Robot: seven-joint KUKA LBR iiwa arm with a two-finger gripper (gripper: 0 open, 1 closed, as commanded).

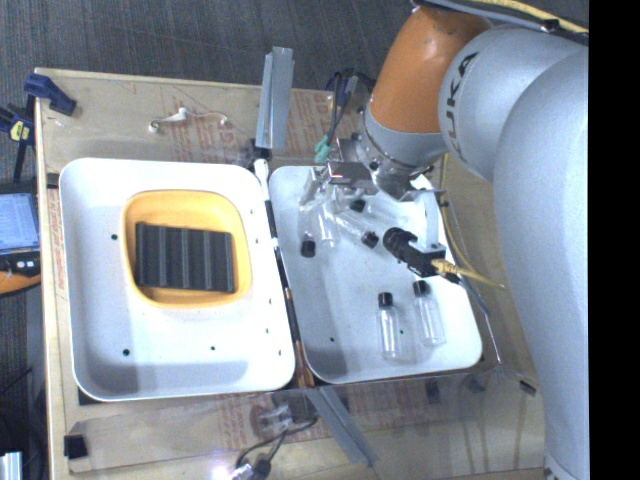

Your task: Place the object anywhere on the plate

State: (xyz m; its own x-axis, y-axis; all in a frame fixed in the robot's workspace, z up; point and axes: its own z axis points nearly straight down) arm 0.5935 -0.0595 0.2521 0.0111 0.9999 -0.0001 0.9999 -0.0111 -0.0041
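A yellow plate (186, 201) lies in the left bin (90, 348), and a dark ribbed block (186, 258) rests on its middle. Several clear vials with black caps lie in the right bin (340, 353). One vial (323, 226) lies near the bin's back left, with a second vial (357, 220) just right of it. My gripper (335, 186) hangs low over the back of the right bin, directly above those two vials. Two more vials (389, 330) (430, 320) lie side by side near the front right.
A grey metal bar (273, 98) stands upright behind the gap between the bins. A blue clamp (45, 91) sits at the bench's back left corner. The arm's large grey body covers the right side of the view.
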